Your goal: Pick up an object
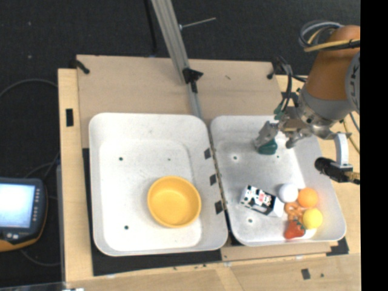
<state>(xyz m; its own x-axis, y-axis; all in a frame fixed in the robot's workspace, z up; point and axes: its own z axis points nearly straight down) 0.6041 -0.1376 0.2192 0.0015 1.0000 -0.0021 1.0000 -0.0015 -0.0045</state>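
The two-finger gripper (280, 136) hangs over the far part of the right white bin (242, 132), its fingers spread apart, with a small dark-green rounded object (267, 147) just below its left finger; whether they touch cannot be told. Nearer the camera from the gripper, in the same bin, lie a black-and-white printed box (259, 199), a white ball (288, 193), an orange ball (308, 197), a yellow ball (313, 218) and a red piece (294, 230), clustered together. Well to the gripper's left, the left white bin (121, 144) holds a yellow plastic bowl (174, 200). The green object is partly covered by the finger, its shape unclear.
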